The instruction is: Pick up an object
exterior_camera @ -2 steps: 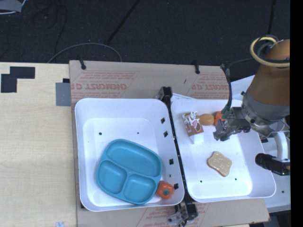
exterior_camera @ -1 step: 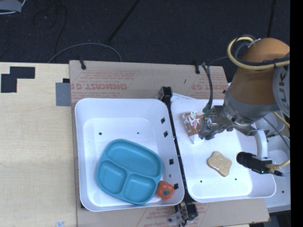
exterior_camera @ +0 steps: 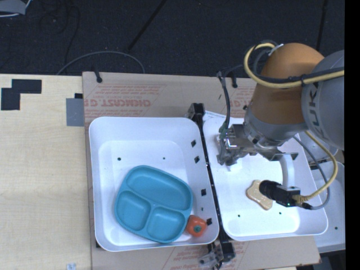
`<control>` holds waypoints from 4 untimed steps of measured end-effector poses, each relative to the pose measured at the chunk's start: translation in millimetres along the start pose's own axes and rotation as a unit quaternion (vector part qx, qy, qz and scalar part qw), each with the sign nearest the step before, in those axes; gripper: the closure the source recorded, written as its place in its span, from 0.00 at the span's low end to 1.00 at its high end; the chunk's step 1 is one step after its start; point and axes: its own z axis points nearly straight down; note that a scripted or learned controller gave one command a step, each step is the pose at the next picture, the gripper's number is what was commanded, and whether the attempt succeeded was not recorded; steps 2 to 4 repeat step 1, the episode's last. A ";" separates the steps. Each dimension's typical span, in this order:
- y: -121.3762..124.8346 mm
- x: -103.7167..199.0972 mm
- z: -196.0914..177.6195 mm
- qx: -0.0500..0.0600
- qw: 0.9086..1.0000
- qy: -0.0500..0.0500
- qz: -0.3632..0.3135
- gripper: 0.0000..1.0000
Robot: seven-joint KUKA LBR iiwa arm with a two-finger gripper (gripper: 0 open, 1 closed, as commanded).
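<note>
My gripper [exterior_camera: 228, 155] hangs low over the upper left part of the right bin [exterior_camera: 242, 229], close to the divider between the bins. The arm's orange band and wrist cover much of it. A beige, flat, cookie-like object [exterior_camera: 257, 194] lies in the right bin, below and right of the gripper, partly covered by a black cable fitting. A blue divided plate [exterior_camera: 153, 203] lies in the left bin [exterior_camera: 112, 134], and a small red-orange tomato-like fruit [exterior_camera: 196, 225] sits at its lower right corner.
A black divider rail [exterior_camera: 205, 170] runs between the two bins. Cables [exterior_camera: 306, 193] loop from the arm over the right bin's right side. Cardboard [exterior_camera: 146, 97] lies under the bins, and the wooden bench top [exterior_camera: 39, 167] spreads to the left.
</note>
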 end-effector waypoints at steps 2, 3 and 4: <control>-2.8 49.8 3.6 0.001 1.000 0.000 -0.001 1.00; -2.8 49.8 3.6 0.001 1.000 0.000 -0.001 1.00; -2.8 49.8 3.6 0.001 1.000 0.000 -0.001 1.00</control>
